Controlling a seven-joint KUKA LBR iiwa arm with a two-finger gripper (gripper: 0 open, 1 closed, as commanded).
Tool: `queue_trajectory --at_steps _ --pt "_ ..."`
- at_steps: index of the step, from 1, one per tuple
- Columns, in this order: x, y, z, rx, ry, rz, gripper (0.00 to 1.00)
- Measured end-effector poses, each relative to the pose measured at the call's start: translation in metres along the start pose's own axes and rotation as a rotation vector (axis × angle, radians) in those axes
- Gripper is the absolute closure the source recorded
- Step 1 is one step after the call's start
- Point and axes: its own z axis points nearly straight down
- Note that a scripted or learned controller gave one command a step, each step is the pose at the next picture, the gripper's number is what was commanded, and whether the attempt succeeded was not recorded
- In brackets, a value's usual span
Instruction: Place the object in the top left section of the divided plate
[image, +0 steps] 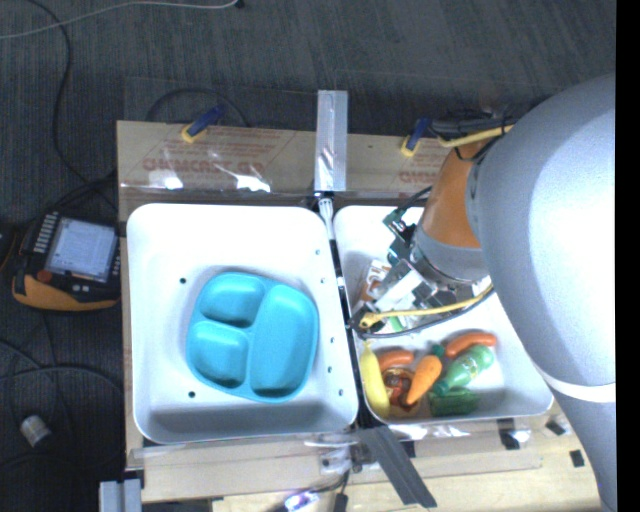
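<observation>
Claw (385, 290), grip state unclear, hangs near right bin's (345, 235) left wall, above piled toys (430, 375).

Counted: two white bins (150, 420), one blue divided plate (252, 335), one banana (372, 385), one carrot (424, 376); remaining toy food too cluttered to be counted.

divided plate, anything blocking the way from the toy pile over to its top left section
Only the raised bin walls between the two bins. The blue divided plate has nothing in its sections; the toy food pile lies in the right bin below the gripper.
</observation>
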Motion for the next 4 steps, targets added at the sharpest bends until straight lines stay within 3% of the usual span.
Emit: queue_trajectory --at_steps 1,2,3,4 --pt "-0.025 -0.05 0.001 0.003 -0.002 0.286 1.0" --pt "-0.01 -0.071 -0.098 0.0 0.001 0.382 1.0" --pt "-0.03 -0.042 0.0 0.001 -0.002 0.387 1.0" --pt "0.003 -0.091 0.001 0.002 -0.001 0.384 1.0"
